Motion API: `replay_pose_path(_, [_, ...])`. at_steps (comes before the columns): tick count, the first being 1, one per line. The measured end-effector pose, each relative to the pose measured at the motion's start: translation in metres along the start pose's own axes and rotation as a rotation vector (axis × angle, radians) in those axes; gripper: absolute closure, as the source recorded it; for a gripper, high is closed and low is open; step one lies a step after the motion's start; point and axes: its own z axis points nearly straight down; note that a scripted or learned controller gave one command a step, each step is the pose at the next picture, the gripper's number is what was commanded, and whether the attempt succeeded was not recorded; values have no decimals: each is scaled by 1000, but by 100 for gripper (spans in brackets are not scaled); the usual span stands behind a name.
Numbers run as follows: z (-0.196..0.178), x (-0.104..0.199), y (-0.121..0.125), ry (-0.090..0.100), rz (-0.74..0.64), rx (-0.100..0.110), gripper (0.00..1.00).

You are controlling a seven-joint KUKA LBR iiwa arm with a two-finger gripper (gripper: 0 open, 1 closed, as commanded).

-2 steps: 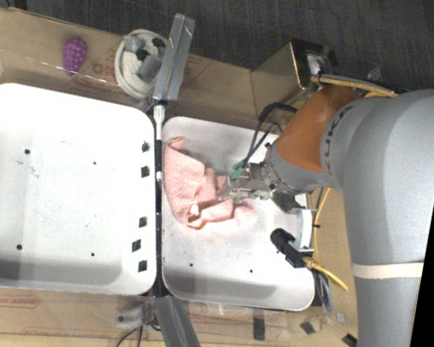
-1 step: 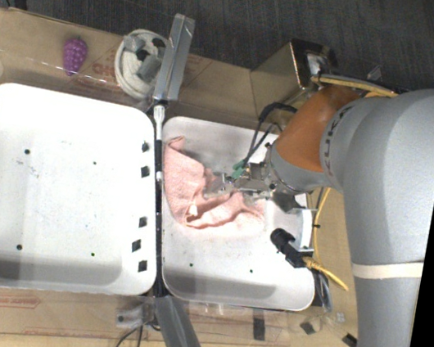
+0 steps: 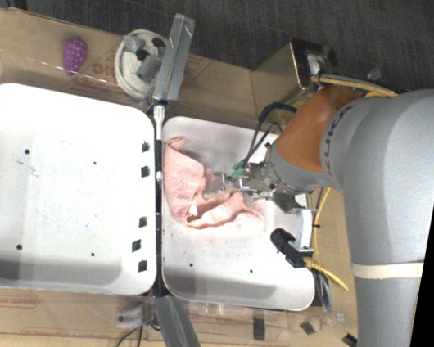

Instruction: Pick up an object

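A crumpled pink cloth (image 3: 193, 189) lies in the right bin (image 3: 215, 280), against its left wall. My gripper (image 3: 230, 183) is low in that bin, right at the cloth's right edge, and seems to touch the fabric. The wrist and the folds of cloth hide how it stands on the cloth. The grey arm with its orange band reaches in from the right, covering the bin's right side.
The left bin (image 3: 56, 190) sits beside the right one, separated by a grey divider bar (image 3: 150, 198). Behind the bins, on the cardboard, are a purple grape-like toy (image 3: 74, 54) and a white coil (image 3: 139, 62).
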Motion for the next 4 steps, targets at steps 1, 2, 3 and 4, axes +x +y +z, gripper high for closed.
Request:
replay_pose_path(1, [6,-1,1,1,-88,-3,0])
replay_pose_path(2, [-1,-1,1,2,-91,2,100])
replay_pose_path(3, [-1,-1,1,1,-91,2,0])
replay_pose_path(4, [-6,-1,1,3,-94,9,100])
